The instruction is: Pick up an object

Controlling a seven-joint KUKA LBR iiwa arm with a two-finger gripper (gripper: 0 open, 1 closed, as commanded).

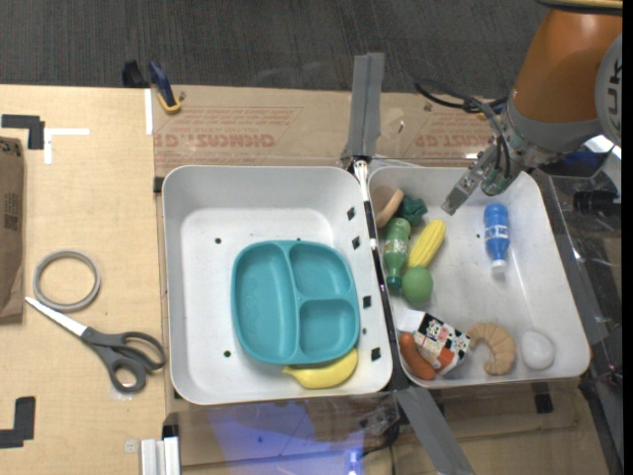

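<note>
My gripper [473, 188] hangs over the back of the right bin [554, 265], its fingers open and nothing between them. A blue and white bottle [496, 234] lies just to its front right. To its left are a yellow corn cob [427, 243], a green bottle [396, 245], a green ball [417, 284], a dark green piece [411, 208] and a tan stick [389, 206]. At the bin's front lie a croissant [495, 347], a white egg [537, 349], a small printed carton [440, 342] and a red item [415, 356].
The left bin [188, 265] holds a teal divided plate [295, 300] with a banana [324, 372] at its front edge. On the bench to the left lie scissors [109, 344] and a tape roll [67, 278]. A grey post [365, 107] stands behind the bins.
</note>
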